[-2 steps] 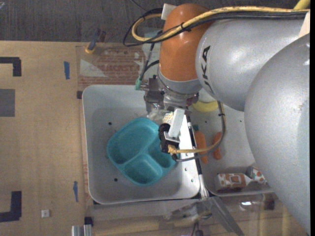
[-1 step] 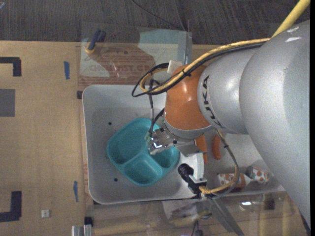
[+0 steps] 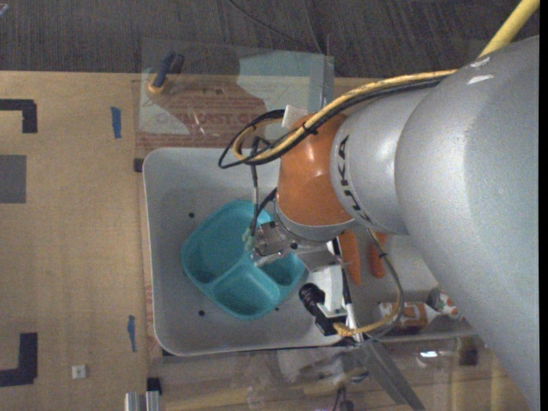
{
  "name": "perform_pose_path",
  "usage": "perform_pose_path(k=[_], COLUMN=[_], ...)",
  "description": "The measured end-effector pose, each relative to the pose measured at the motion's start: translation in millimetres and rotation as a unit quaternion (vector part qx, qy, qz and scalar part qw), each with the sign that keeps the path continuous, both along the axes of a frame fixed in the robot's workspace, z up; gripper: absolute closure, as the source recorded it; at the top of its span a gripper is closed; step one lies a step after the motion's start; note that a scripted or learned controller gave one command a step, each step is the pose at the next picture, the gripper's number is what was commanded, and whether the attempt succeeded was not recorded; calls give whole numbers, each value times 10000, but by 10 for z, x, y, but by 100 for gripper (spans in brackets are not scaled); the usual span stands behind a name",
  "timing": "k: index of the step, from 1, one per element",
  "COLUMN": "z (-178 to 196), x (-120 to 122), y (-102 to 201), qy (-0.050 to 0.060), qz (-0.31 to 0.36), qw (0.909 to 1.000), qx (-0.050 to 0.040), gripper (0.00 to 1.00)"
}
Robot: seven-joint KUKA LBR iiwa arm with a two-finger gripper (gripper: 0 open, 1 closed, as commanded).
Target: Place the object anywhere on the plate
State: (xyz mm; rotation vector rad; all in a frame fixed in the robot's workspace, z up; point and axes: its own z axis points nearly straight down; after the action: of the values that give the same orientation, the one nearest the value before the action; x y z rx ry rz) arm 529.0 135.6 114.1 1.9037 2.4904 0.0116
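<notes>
Arm enters from the right. Its grey body covers most of the right half of the view, so the second bin cannot be made out.

Orange band sits over the middle of the visible white bin. Yellow and black cables loop around its upper-left side.

Gripper is just below the band, over the right part of the teal divided plate. It is seen almost end-on and partly blocked by the wrist. Cannot tell how far open it is, or whether it has hold of anything. Contact with the plate also cannot be judged from this angle.

Plate: lies left of centre in the bin and has several compartments. Left and lower compartments show bare teal. The right-hand portion is covered by the gripper and wrist, so its contents are not readable.

Task object: not identifiable with certainty. Two orange elongated pieces lie in the bin just right of the plate, side by side. Their upper ends are cut off by the arm. Neither is on the plate.

Lower right: a small brown, white and orange item sits near the bin's lower edge, partly hidden by the arm and a cable. It is too blurred to name.

Bench: tan surface left of the bin, with short blue tape marks and black corner marks. The lower black mark is cut off at the left edge of the frame.
</notes>
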Motion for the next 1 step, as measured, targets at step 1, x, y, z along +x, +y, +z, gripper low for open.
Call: perform_pose_path(k=[1], z=[710], x=[-497], y=[802], qy=[42], qz=[1120], qw=[9937], qx=[-13], gripper=[100])
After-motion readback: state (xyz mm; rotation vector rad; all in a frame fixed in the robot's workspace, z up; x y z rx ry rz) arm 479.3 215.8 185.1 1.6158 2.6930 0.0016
